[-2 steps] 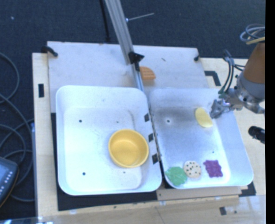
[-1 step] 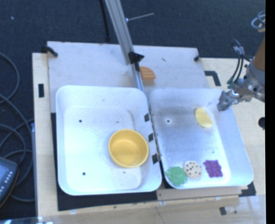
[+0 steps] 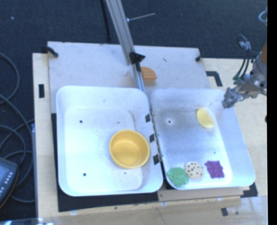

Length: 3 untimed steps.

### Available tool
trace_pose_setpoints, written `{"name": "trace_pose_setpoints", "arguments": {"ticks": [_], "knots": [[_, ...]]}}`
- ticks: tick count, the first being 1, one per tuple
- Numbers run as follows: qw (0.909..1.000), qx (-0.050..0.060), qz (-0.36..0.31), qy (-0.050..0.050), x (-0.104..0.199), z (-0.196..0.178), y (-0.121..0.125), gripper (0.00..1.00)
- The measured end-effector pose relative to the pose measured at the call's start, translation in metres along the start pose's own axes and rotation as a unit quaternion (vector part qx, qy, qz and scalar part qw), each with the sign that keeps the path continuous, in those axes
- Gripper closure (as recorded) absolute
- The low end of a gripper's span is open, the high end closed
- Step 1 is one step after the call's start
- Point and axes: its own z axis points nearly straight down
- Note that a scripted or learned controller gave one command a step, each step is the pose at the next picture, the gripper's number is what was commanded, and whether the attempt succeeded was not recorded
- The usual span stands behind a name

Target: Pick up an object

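Left bin (image 3: 73, 125): yellow bowl (image 3: 129, 148), upright. Right bin (image 3: 232, 144): yellow piece (image 3: 205, 117) toward the far side; green piece (image 3: 177, 176), spotted cookie (image 3: 193, 169) and purple piece (image 3: 215, 168) along the near edge. Gripper (image 3: 230, 99) sits over the far-right rim (opening: cannot tell), just right of the yellow piece, holding nothing visible.

Lighting: bright, overhead. Glare on both white bins (image 3: 105, 95), detail washed out. Soft focus overall, shadows faint. Floor (image 3: 35, 13) dim by comparison.
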Motion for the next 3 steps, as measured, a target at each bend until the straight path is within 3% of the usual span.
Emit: {"name": "trace_pose_setpoints", "arguments": {"ticks": [1, 2, 3], "knots": [[1.0, 0.001, 0.0, 0.001, 0.049, -0.003, -0.004, 1.0], [1.0, 0.001, 0.0, 0.001, 0.094, -0.004, -0.029, 1.0], [1.0, 0.001, 0.0, 0.001, 0.154, -0.003, -0.038, 1.0]]}}
